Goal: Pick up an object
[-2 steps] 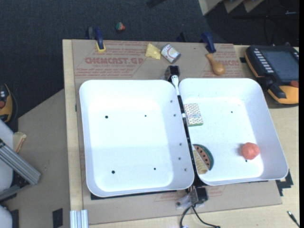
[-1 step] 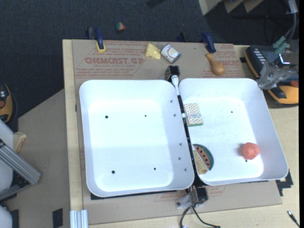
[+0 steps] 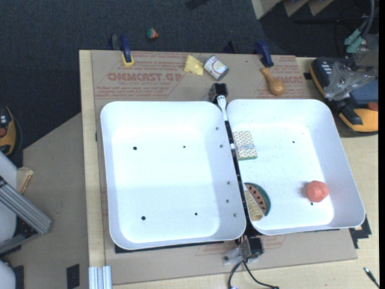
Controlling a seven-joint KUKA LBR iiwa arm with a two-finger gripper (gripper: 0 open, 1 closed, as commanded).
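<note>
The right bin [image 3: 301, 116] holds three things. A red ball [image 3: 317, 191] lies near its front right corner. A small patterned box [image 3: 245, 145], pale with green dots, rests against the bin's left wall. A round green and brown object [image 3: 255, 201] leans in the front left corner.
The left bin [image 3: 120, 116] stands beside the right one on the brown board. Behind the bins lie a yellow wedge [image 3: 194, 65], a small white box [image 3: 216, 67] and a wooden piece [image 3: 274, 83]. Blue clamps [image 3: 125, 48] hold the board's back edge. Equipment [image 3: 346, 83] sits at far right.
</note>
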